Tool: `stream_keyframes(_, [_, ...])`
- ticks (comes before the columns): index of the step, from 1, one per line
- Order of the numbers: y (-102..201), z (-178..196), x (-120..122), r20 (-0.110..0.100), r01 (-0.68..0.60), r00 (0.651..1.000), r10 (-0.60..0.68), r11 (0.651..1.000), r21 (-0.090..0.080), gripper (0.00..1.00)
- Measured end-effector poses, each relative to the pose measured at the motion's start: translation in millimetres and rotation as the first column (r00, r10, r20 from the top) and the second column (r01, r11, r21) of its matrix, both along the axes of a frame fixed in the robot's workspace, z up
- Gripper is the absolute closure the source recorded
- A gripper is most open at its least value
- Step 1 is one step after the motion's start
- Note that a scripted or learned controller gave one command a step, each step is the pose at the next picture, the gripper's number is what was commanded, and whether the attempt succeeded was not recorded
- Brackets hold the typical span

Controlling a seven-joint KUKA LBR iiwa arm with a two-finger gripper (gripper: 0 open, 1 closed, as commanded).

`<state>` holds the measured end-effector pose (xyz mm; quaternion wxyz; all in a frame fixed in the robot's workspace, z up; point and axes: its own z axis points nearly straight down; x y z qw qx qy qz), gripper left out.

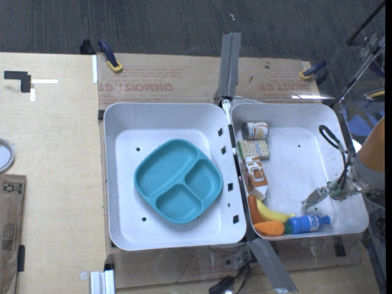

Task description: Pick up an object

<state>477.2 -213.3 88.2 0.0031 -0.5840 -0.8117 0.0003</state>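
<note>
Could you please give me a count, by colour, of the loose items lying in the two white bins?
Teal: 1, the divided plate in the left bin
Yellow: 1, the banana
Orange: 1, the carrot-like piece
Blue: 1, the bottle
Patterned packs and can: 3, the can, the checked packet, the brown-and-white pack
Total: 7

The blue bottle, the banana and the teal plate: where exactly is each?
blue bottle (308, 223): camera view, on the middle of its body.
banana (270, 212): camera view, on its yellow curve.
teal plate (168, 160): camera view, on the floor of its largest compartment.
</note>
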Motion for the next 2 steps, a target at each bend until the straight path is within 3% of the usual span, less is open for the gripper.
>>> stream_keyframes(1, [-1.2,6.1,0.3,-0.002,0.004,1.0,-0.004,1.0,0.001,1.0])
stream_keyframes(2, [-1.7,11.6,0.5,-0.006,0.007,1.0,-0.007,1.0,0.003,1.0])
